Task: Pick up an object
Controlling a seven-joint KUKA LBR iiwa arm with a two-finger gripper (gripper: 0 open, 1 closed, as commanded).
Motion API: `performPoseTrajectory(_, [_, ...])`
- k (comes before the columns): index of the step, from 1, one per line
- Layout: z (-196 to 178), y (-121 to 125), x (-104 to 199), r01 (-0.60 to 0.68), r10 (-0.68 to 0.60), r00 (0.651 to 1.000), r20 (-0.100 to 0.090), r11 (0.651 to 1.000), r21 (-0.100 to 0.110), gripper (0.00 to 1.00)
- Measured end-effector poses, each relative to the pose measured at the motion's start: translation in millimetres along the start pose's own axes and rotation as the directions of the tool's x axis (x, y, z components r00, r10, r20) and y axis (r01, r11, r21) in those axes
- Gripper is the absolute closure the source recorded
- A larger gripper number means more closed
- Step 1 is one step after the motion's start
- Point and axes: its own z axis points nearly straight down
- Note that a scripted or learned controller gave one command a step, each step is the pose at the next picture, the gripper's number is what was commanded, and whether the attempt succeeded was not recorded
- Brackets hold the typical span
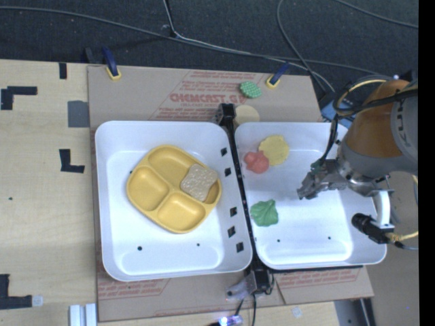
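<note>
On a cardboard-topped wooden bench point(41, 202), two white bins point(115, 250), dark carpet point(224, 12) behind, pincer point(307, 190) state unclear.

The arm point(380, 138) is running off the right side of the view, so its upper links are lying out of sight. The gripper point(311, 187) is showing as a small dark cluster over the right bin point(299, 246); its shape is reading too blurred to make out. The arm's body is covering that bin's right rim
</note>
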Motion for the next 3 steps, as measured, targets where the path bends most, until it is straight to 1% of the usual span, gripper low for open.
performPoseTrajectory(1, [-63.2, -0.1, -1.1, 0.000, 0.000, 1.000, 0.001, 1.000, -0.003, 1.00])
performPoseTrajectory(2, [-109.8, 1.1, -1.1, 0.000, 0.000, 1.000, 0.002, 1.000, -0.002, 1.00])
performPoseTrajectory(3, [-101.4, -2.6, 61.6, 0.005, -0.005, 1.000, -0.001, 1.000, 0.004, 1.00])
